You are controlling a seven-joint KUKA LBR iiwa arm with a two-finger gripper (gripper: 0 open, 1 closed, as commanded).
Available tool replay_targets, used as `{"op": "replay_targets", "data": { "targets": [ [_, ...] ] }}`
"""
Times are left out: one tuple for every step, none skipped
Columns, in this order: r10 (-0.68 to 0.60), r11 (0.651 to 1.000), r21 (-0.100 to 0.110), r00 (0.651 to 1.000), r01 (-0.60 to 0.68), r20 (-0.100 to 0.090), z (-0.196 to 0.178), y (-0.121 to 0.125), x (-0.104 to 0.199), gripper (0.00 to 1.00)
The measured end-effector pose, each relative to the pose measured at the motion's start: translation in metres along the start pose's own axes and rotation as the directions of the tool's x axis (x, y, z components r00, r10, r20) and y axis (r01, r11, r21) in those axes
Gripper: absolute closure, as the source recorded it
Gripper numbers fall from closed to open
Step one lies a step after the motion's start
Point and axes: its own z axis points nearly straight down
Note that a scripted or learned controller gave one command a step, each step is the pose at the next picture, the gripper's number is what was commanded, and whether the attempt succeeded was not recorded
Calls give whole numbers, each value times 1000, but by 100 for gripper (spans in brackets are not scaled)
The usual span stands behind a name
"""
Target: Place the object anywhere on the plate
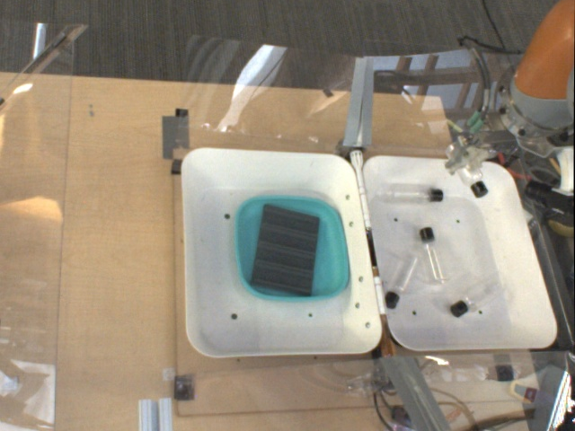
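Note:
A dark grey ridged rectangular block (286, 250) lies flat on the teal plate (334, 272), a little tilted, in the middle of the left white bin (207, 241). My gripper (467, 156) hangs over the far right corner of the right bin (521, 321), well away from the plate. It sits below the orange band of the arm (548, 48). Nothing shows in its grasp.
Several clear tubes with black caps (431, 260) lie scattered in the right bin, with small black caps at its front (459, 308) and back (435, 195). A metal divider bar (359, 106) stands behind the bins. Cables run along the right side.

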Motion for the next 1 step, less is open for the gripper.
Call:
{"op": "replay_targets", "data": {
  "targets": [
    [-144,990,4,990,144,-5,52,-60,95,100]
  ]
}}
